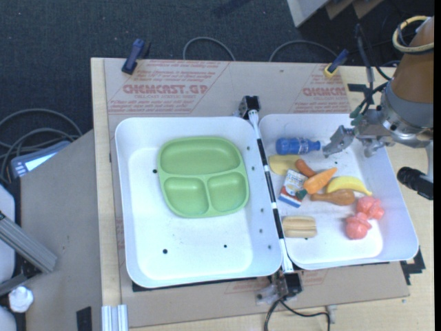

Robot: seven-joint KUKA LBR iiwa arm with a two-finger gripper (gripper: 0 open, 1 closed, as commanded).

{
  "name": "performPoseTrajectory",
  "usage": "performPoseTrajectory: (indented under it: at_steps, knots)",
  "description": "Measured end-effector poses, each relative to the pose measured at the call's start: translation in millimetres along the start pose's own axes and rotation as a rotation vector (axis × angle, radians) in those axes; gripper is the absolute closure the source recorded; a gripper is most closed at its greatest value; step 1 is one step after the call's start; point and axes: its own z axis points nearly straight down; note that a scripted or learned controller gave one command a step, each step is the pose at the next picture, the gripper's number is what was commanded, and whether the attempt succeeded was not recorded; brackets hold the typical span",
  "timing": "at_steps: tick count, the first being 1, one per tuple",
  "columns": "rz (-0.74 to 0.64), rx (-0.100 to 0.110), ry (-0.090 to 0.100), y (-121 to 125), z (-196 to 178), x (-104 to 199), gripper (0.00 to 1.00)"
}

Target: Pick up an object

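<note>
Approach step, nothing grasped yet by the look of it: the pincer (351,141) hangs over the far part of the right bin (396,212), near the tabletop's far right corner, and whether it is spread or pressed together I cannot tell at this angle. No object sits between it. Candidate objects all lie in that right bin: a blue bottle (297,145) on its side at the far end, just beside the pincer; a yellow piece (281,164) next to it; an orange carrot (318,181); a banana (349,184); a brown oblong item (336,198); a small printed carton (292,187); a tan bread-like block (299,227) toward the near edge; pink lumps (363,218) at the near right. The left bin (138,185) holds a green divided plate (202,175), three compartments, nothing in them. Next move probably calls for picking one target, likely the bottle or carrot as nearest, centring above it, then descending; the items crowd together, so a clean pinch needs care.
</note>
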Motion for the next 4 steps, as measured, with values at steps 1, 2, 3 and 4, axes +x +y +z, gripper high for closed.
performPoseTrajectory:
  at_steps: [1,2,3,4]
  knots:
    - [0.0,0.003,0.001,-14.1,93.2,31.8,0.0]
    - [-0.001,-0.002,0.003,-10.9,130.1,28.8,0.0]
    - [0.0,-0.01,0.0,-9.2,119.4,28.3,1.0]
    - [-0.001,-0.002,0.001,30.8,33.1,89.5,1.0]
